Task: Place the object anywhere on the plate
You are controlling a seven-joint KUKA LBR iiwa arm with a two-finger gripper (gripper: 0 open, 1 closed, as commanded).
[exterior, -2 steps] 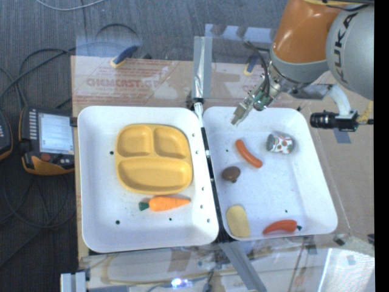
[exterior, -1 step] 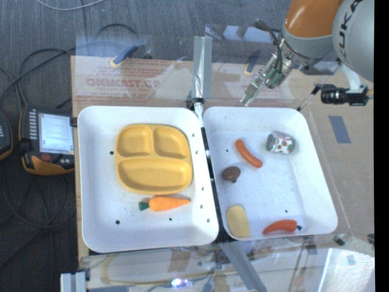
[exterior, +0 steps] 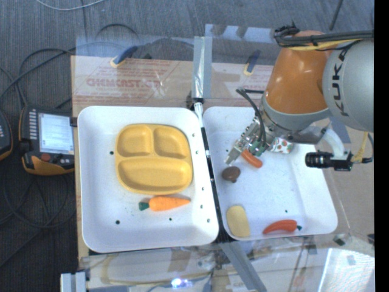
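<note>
My gripper hangs over the far left part of the right bin, and I cannot tell what state it is in: the wrist hides too much of it. Right at its tip lies a small orange-red piece, which I take for the object I am meant to move. It touches or nearly touches the gripper on the near side, but I cannot say it is held. Its long axis runs at a slant, from far left to near right. It looks smooth and glossy, like a little toy pepper or sausage, rounded at both ends.

The plate is yellow with three compartments and sits in the middle of the left bin, well to the left of my gripper, across the ridge where the two bins meet. So the carry, as I judge it, runs leftward over that ridge.

Other things lie about: a toy carrot just near of the plate, a brown lump near the gripper, a pale yellow piece, and a red-orange piece at the near side of the right bin.
</note>
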